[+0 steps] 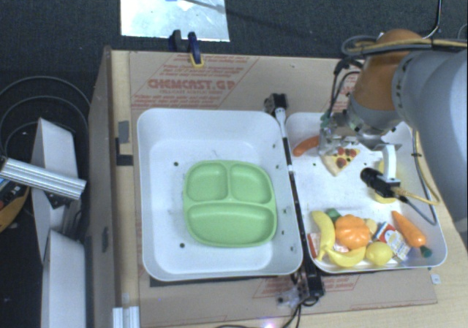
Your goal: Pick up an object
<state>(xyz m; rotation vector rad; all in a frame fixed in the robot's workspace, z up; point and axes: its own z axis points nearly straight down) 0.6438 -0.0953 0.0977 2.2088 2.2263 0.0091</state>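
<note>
Since the gripper (331, 139) hangs right over it, the toy pizza slice (341, 161) looks like the thing to pick up. The slice lies flat near the back of the right bin (329, 199), just under the gripper. Nobody can tell from up here if the gripper is open or closed, and nothing can be seen held in it.

The slice is likely light and stiff, like plastic. It is thin and flat, so it may slip. The best place to grab it is probably across its two long sides, near the wide end.

Just beside it, to the left, lies a small orange-red toy (306, 146) that could get bumped. Toward the front of the same bin sit a banana (324, 228), an orange pepper (352, 231), a lemon (378, 253) and a carrot (409, 229), well apart from the slice. The bin floor is smooth and white.

The left bin (161, 173) holds a green plate (230, 202). Both bins rest on a brown bench (197, 78).
</note>
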